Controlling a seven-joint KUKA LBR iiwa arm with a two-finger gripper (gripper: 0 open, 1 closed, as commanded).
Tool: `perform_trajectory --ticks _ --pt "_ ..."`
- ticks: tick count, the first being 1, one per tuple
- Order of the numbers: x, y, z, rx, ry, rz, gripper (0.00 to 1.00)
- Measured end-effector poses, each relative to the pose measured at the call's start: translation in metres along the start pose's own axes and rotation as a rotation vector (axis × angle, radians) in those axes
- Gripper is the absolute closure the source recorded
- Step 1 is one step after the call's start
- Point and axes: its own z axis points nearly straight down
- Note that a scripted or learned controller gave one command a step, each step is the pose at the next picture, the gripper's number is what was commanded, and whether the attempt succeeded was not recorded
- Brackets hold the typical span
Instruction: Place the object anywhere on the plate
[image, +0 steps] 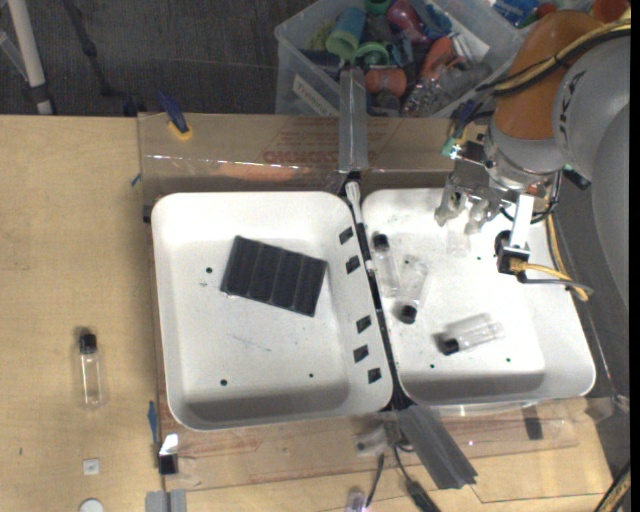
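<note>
While the hand (462, 212) hangs seemingly parted, 1 vial (468, 334) lies below it, apart.

Light wooden bench (70, 230), dark carpeted floor (150, 50)

The divider (362, 290) between the two bins is the main barrier. Left of it, the dark plate (274, 275) lies flat, with open white floor all around it. Right of the divider, three clear vials (468, 334) crowd the floor near it, and the gripper (468, 208) hangs over the far corner.
</note>
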Motion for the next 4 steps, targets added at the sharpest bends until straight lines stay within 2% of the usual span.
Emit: perform_trajectory --ticks 1,2,3,4 --pt "-0.070 0.032 0.066 0.002 0.001 0.191 1.00" --pt "-0.048 0.028 0.110 -0.009 0.002 0.264 1.00" --pt "-0.020 -0.004 0.110 -0.009 0.004 0.051 1.00" --pt "-0.063 0.002 0.109 -0.012 0.004 -0.258 1.00"
